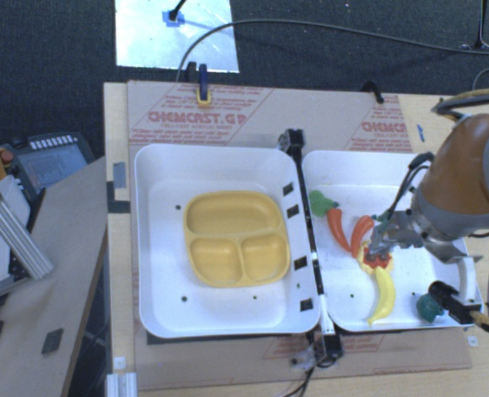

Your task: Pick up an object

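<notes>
From where I stand, the arm, with its orange band, reaches in from the right. Its gripper is down low in the right-hand bin, right over a small red piece that sits at the top end of a curved yellow toy. The gripper's own body hides its tip from up here, so I cannot tell whether it is open or closed, whether it touches the red piece, or whether it has hold of anything. Just to its left lies an orange carrot, its green leafy top pointing up toward the divider between the bins. A second, shorter orange piece lies beside the carrot, closer to the gripper. A teal object rests near the bin's front right corner, apart from the other toys. The left-hand bin holds a yellow three-compartment plate lying flat in its middle. Both bins sit side by side on a sheet of cardboard with red print.
</notes>
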### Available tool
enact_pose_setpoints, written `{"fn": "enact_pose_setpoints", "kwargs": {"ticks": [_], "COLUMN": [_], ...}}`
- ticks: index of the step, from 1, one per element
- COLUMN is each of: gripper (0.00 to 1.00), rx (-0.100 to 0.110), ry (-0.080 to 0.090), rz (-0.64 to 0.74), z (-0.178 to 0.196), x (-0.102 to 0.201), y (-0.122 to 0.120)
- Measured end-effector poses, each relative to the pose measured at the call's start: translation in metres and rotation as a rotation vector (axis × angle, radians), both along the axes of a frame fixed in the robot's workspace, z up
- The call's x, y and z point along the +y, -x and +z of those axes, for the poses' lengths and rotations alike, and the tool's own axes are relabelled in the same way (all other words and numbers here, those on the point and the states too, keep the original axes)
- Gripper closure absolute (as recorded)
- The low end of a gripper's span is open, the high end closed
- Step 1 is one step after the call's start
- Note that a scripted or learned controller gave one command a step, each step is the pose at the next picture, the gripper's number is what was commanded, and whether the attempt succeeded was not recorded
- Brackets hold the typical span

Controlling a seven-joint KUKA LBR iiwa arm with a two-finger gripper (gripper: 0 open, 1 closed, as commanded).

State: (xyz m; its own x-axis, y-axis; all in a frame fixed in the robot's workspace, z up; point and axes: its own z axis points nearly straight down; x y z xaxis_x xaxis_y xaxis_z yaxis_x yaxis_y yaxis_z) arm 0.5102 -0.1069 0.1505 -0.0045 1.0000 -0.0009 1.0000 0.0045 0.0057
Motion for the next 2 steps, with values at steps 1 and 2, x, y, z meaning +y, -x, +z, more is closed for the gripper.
{"fn": "enact_pose_setpoints", "kwargs": {"ticks": [1, 2], "gripper": [1.0, 1.0], "rx": [-0.003, -0.002], "ry": [0.001, 0.001], "rz": [0.0, 0.0], "z": [0.063, 0.108], "x": [-0.002, -0.003], "y": [-0.007, -0.009]}}
